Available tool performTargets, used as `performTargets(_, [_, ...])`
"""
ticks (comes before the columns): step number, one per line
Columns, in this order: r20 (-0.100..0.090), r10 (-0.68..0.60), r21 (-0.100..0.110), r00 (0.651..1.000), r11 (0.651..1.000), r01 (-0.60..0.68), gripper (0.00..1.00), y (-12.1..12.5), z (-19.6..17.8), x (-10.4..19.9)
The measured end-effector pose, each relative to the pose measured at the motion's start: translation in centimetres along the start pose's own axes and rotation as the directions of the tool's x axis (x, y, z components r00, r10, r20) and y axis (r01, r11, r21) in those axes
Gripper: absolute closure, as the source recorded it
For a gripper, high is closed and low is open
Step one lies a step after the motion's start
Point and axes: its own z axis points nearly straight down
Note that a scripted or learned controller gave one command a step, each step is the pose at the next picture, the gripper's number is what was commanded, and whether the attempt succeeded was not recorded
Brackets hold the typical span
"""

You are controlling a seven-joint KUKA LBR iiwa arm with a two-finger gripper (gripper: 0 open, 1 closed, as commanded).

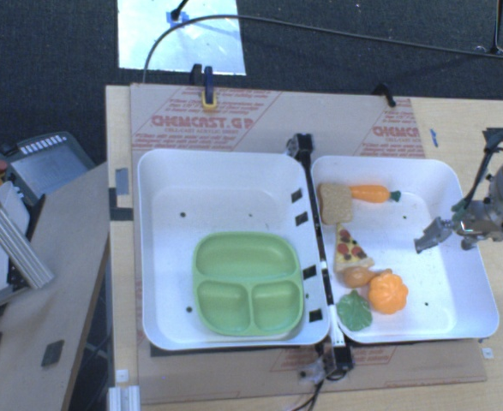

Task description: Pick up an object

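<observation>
The right bin (457, 315) holds several toy foods along its left side. A carrot (373, 193) lies at the back beside a tan bread slice (335, 202). Below them are a pizza slice (350, 253), a small tan piece (358, 276), an orange pumpkin (387, 292) and a green leaf (354, 311). My gripper (431, 236) hangs over the right half of this bin, to the right of the pizza slice and apart from every item. Nothing shows in its grasp.
The left bin (165, 187) contains a green divided plate (249, 282) at its front. A black divider strip (313, 221) runs between the two bins. Cardboard (234, 118) lies under both, and a grey bench with a device (45, 165) stands at the left.
</observation>
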Motion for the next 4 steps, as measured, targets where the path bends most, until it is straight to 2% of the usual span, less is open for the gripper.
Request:
performTargets(1, [0.003,-0.003,-0.011,1.000,1.000,0.003,0.00,0.3,-0.5,0.0])
performTargets(2, [0.001,-0.002,-0.006,1.000,1.000,0.002,0.00,0.1,5.5,0.8])
performTargets(3, [0.001,-0.002,-0.007,1.000,1.000,0.002,0.00,0.0,9.7,1.0])
performTargets(4, [0.001,-0.001,-0.024,1.000,1.000,0.001,0.00,0.7,12.1,1.1])
